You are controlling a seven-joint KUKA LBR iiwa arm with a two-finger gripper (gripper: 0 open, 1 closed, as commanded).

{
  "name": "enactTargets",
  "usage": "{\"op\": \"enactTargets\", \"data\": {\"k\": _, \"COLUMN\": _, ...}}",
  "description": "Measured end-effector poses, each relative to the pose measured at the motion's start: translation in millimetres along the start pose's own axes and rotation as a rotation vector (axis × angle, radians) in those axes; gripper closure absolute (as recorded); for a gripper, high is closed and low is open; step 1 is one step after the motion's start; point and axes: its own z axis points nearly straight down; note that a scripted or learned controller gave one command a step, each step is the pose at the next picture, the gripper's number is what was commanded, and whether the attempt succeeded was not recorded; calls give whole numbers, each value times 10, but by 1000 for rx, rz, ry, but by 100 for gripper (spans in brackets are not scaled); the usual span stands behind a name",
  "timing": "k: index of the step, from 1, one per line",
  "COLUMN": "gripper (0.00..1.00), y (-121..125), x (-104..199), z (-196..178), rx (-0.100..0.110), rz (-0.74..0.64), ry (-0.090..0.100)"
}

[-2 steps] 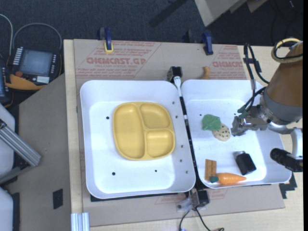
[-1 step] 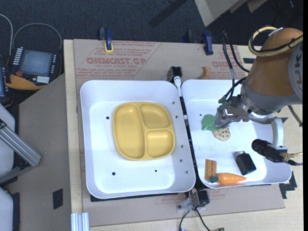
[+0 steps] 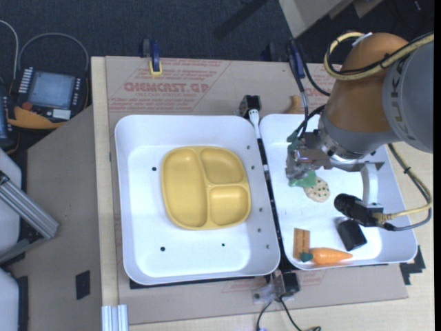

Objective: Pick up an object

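In the right bin (image 3: 393, 250), the gripper (image 3: 301, 165) hangs low at nine o'clock, directly over a green item (image 3: 301, 181) and a speckled cookie (image 3: 318, 189); whether its claw is open or closed cannot be told. A carrot (image 3: 329, 256) lies at six o'clock. The left bin (image 3: 138, 205) holds a yellow divided plate (image 3: 204, 186)

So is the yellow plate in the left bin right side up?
Yes: the yellow plate lies flat in the left bin, its three compartments facing up.
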Motion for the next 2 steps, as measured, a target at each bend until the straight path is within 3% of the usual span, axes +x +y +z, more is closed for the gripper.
{"op": "enactTargets", "data": {"k": 2, "gripper": 100, "y": 386, "x": 915, "z": 18, "rx": 0, "rz": 0, "ry": 0}}
